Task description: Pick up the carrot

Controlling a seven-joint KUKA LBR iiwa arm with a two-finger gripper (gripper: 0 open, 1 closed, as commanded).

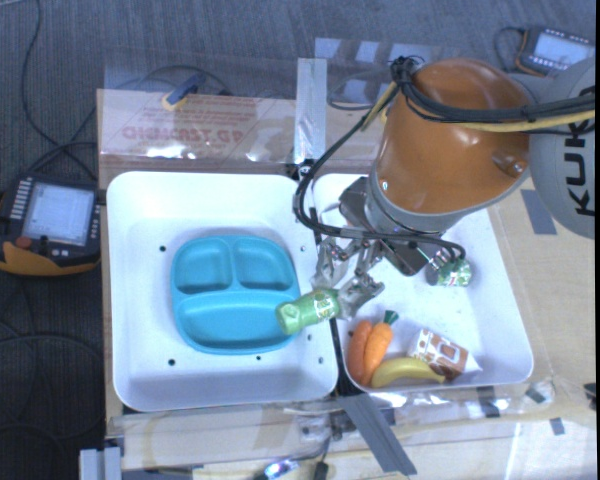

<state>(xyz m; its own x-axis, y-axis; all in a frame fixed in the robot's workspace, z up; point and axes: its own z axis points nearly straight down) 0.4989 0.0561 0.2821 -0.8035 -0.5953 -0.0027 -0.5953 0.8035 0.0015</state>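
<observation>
The orange carrot (370, 344) with a green top lies at the front left of the right bin (510, 318), against a yellow banana (408, 371). My gripper (346, 284) hangs over the left edge of the right bin, just behind and left of the carrot and apart from it. A green bottle (308, 311) lies across the divider between the bins, its right end right under the gripper. Whether the gripper touches the bottle is unclear. The orange wrist band (450, 138) hides the back of the right bin.
A blue divided plate (230, 293) sits in the left bin (140, 228). In the right bin, a small brown and white carton (441, 353) lies right of the banana, and a green can (450, 272) lies under the wrist. A pendant (45, 223) lies left of the bins.
</observation>
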